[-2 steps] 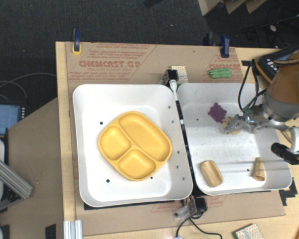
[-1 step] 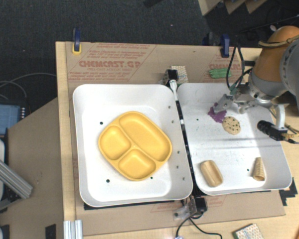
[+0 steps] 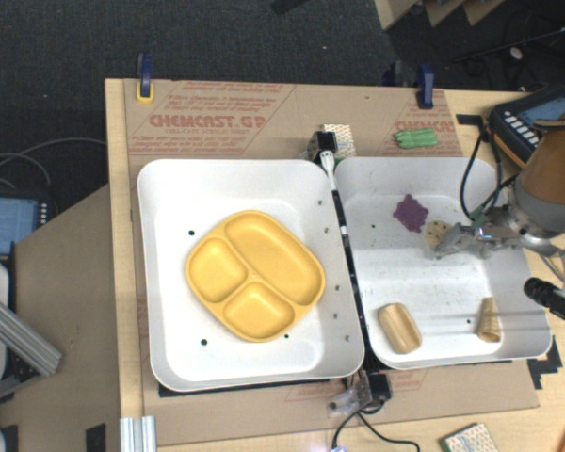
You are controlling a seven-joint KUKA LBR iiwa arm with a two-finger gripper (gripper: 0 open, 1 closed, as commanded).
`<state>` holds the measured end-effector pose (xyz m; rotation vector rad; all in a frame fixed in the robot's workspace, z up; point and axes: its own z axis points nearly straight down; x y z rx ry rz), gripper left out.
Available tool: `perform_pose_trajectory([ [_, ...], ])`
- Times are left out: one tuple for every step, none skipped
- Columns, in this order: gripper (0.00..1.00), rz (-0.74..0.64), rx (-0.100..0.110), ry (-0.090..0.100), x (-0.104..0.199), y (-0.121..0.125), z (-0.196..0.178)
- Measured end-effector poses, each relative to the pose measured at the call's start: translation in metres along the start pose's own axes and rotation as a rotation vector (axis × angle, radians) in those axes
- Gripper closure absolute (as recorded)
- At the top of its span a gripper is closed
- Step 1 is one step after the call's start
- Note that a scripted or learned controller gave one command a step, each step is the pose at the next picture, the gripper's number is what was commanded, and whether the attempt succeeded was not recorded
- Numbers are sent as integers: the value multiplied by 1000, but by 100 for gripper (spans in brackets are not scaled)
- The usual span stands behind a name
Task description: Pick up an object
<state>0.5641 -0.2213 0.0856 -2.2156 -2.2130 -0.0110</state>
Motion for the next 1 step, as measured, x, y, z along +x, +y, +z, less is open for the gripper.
perform_pose_trajectory([
  [0,-11,-12,-11,64,108,-4],
])
